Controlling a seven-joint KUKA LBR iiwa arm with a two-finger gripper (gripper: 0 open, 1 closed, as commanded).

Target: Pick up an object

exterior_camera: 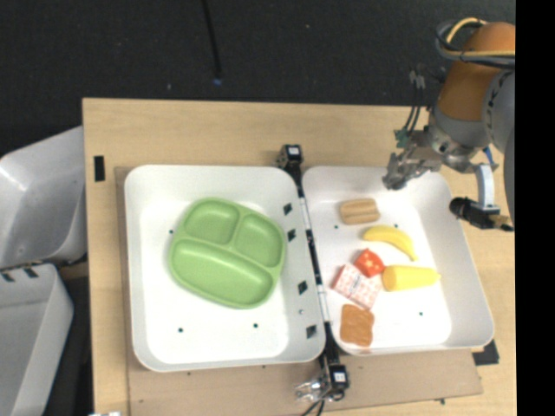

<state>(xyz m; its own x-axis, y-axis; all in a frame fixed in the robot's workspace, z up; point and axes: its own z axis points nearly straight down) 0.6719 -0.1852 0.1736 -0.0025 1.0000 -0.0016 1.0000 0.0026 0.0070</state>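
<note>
The right bin holds a tan bread roll, a yellow banana, a small red piece, a yellow wedge, a pink and white packet and an orange-brown slab. My gripper hangs above the back edge of this bin, right of and behind the bread roll. Nothing is seen between its fingers.
A green divided plate lies in the left bin. A black clamp sits at the back where the bins meet. Cables run along the arm at the right. A white object stands left of the bench.
</note>
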